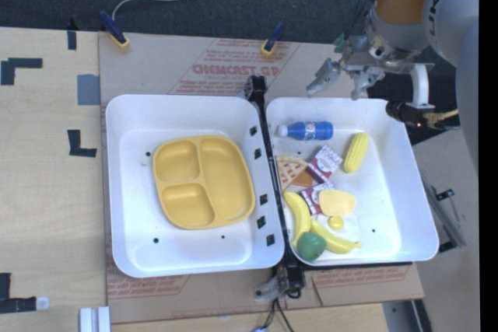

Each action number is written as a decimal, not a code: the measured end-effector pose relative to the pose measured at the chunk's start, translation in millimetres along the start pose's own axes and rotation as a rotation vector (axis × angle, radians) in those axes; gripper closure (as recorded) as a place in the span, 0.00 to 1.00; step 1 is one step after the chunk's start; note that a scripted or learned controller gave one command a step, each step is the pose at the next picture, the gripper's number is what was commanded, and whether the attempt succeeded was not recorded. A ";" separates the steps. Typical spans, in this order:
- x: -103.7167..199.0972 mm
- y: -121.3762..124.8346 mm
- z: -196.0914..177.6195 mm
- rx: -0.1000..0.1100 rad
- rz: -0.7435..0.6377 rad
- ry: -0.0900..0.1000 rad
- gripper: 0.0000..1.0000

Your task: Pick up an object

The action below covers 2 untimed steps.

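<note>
From the overhead camera, the gripper (pixel 341 82) hangs above the far rim of the right bin (pixel 405 175), its fingers spread wide and holding nothing. The blue bottle (pixel 306 131) lies just below it, nearest among the toys.

2 bins are set side by side on the bench (pixel 47 167). a divided plate (pixel 204 181) is held in the left bin (pixel 124 190). in the right bin (pixel 405 198), a bottle (pixel 305 131) is laid at the back, a corn cob (pixel 355 151) to its right, a banana (pixel 319 229) at the front. the gripper (pixel 342 78) is placed above the right bin's back rim.
</note>
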State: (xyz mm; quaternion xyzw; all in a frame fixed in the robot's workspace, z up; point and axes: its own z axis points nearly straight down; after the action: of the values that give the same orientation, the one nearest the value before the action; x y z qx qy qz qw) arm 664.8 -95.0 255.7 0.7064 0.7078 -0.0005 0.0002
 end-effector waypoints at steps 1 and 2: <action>-0.2 -17.8 170.5 0.004 0.002 0.000 0.00; -0.9 -9.6 172.8 0.026 0.007 0.003 0.00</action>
State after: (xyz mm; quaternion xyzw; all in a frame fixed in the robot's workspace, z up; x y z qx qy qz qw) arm 655.1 -96.1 82.9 0.7090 0.7051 -0.0087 -0.0098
